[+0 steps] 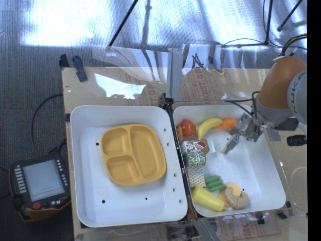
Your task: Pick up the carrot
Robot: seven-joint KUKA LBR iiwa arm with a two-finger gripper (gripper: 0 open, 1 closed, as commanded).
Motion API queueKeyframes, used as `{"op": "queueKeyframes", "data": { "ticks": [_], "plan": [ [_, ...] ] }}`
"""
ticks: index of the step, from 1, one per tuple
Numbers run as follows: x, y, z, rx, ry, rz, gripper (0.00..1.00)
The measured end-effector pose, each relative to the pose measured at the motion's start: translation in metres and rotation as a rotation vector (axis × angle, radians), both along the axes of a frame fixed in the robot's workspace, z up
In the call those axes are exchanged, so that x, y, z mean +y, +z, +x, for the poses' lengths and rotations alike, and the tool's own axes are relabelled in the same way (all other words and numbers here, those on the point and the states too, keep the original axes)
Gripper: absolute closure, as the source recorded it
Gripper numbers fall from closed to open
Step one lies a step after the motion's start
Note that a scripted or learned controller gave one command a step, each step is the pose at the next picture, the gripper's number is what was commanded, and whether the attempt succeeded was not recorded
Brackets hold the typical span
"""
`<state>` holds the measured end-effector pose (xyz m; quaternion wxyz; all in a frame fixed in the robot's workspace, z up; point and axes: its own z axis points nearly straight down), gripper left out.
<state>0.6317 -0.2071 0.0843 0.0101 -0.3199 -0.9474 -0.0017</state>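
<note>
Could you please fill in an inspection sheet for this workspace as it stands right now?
Surface: bench with two white bins; left bin holds a yellow divided plate.
Job's things: carrot lies at the far edge of the right bin, beside the banana.
Clutter: tomato, printed can, green item, yellow bottle, bread roll.
Grippers: gripper hangs over the right bin, near the carrot, with nothing between its fingers.
Cables: black cable on the floor, left.
Surroundings: teach pendant on the floor; tripod legs behind the bench.
</note>
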Motion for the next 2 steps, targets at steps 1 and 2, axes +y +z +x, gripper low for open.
{"op": "queueKeyframes", "data": {
  "ticks": [1, 2],
  "plan": [
    [-0.0015, 0.0037, 0.0014, -0.016, -0.063, -0.01, 0.0],
    [-0.0063, 0.0046, 0.0066, -0.019, -0.266, -0.012, 0.0]
  ]
}}
